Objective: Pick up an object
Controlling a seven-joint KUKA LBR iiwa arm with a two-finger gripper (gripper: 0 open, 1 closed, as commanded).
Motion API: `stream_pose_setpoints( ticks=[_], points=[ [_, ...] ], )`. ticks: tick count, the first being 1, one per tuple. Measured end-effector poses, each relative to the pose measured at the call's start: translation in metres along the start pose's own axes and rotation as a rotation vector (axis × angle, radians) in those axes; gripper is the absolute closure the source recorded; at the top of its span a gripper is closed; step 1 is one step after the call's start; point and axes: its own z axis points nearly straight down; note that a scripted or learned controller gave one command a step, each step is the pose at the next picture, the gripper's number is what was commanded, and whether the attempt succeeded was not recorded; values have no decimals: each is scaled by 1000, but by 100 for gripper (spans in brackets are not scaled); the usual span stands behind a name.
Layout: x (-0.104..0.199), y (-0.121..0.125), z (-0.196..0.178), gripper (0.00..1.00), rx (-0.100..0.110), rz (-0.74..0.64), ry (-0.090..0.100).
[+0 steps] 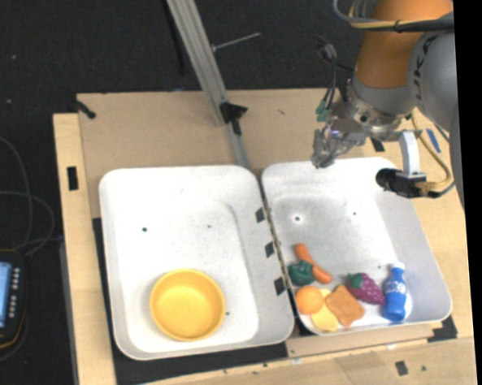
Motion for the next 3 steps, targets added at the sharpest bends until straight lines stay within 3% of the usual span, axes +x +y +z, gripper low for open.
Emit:
stream_pose_setpoints(
  ticks=[3],
  points=[
    [157, 28, -2, 100, -2, 0, 0]
  ],
)
